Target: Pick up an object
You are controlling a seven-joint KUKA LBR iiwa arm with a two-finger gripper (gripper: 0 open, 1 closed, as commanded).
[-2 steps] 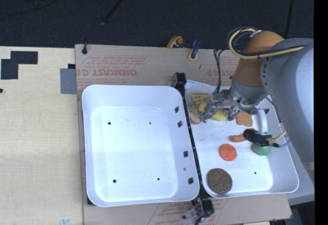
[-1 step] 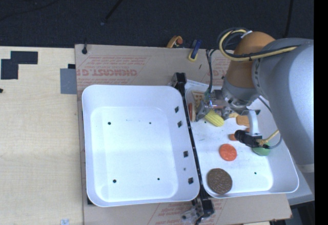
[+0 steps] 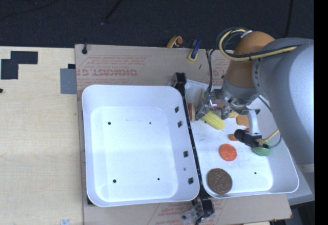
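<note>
1. The hand [image 3: 212,105] hangs low over the upper left part of the right bin [image 3: 269,184], close to the divider where the two bins meet. The grey arm reaches in from the right above it.
2. I cannot tell how far open the hand is, and nothing can be seen held in it.
3. The likeliest target is a yellow corn-cob toy [image 3: 214,120], which lies tilted on the bin floor just below the hand. From this angle I cannot tell whether they are touching or only close.
4. The other candidates are spread out. A red-orange round piece [image 3: 228,152] sits mid-bin, a brown ridged disc [image 3: 220,181] lies against the near rim, and a green piece [image 3: 262,150] lies to the right.
5. The cob being so near the divider probably explains the steep approach, and the wall leaves little margin on that side.
6. Open bin floor lies between the cob and the round piece, and also toward the near right corner. The left bin [image 3: 128,89] is all bare floor.
7. Both bins rest on a cardboard sheet [image 3: 128,65] on the worktop [image 3: 36,142].
</note>
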